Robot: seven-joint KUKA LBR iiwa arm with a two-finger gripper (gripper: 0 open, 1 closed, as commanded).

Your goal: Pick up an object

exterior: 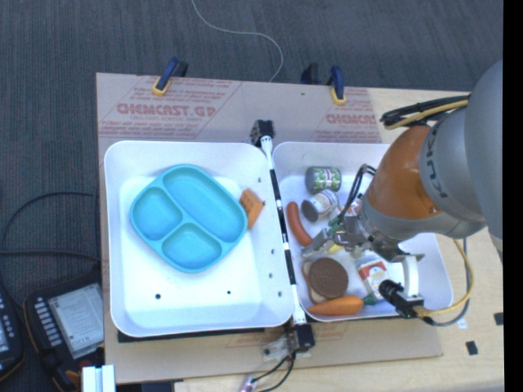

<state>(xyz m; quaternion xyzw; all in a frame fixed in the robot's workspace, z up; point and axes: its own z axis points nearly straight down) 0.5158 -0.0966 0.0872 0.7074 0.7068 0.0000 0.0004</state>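
camera view. we see the grey arm (445, 170) reaching in from 3 o'clock, its orange band over the right bin (441, 280). the gripper (341, 237) hangs low near that bin's centre; whether its tool is open, closed or gripping anything we cannot tell, as the wrist hides it.

candidates for the pick all crowd the right bin: a small green can (324, 177) on its side at 12 o'clock, a red sausage (298, 224) at 9 o'clock along the divider, a round brown cookie (328, 277) at 6 o'clock just below the gripper, and a carrot (335, 306) against the near wall at 6 o'clock. a red-and-white piece (373, 269) lies at 5 o'clock; we cannot name it.

the left bin (122, 284) bears a blue divided plate (188, 216) and an orange wedge (252, 207) touching the plate's 3 o'clock rim.

risks, in our judgement: the clutter under the tool is tight, so a descent could straddle two items or nudge the cookie aside. the cookie is flat and may slip out. the sausage hugs the divider, leaving little room. cables (441, 313) at 5 o'clock could snag.
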